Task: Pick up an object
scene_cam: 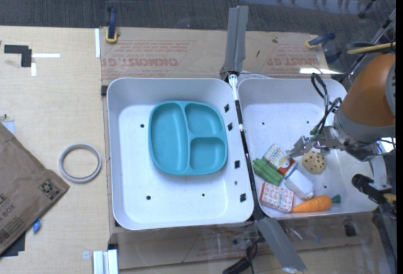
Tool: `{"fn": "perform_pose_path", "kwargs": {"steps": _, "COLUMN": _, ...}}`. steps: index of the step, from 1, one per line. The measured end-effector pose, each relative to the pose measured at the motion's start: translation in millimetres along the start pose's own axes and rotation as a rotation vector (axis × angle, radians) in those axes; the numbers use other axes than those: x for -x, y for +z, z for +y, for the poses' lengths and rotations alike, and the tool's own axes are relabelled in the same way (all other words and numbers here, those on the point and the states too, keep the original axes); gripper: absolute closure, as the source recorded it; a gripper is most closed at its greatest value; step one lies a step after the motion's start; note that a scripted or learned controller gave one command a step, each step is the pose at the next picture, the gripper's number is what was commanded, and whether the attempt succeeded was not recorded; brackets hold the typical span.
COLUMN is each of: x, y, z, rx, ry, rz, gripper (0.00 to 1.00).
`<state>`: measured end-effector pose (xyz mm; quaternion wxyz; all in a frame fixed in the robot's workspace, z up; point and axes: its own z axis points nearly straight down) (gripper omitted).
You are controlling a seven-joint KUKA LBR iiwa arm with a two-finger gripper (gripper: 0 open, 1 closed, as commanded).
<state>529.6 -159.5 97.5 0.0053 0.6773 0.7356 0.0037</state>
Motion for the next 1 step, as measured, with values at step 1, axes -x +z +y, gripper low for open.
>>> {"fn": "perform_pose_path", "kwargs": {"steps": 1, "x": 1.0, "y": -9.8, "z": 1.0, "rx": 0.003, "ry": 0.002, "rz": -0.002, "gripper": 1.0}}
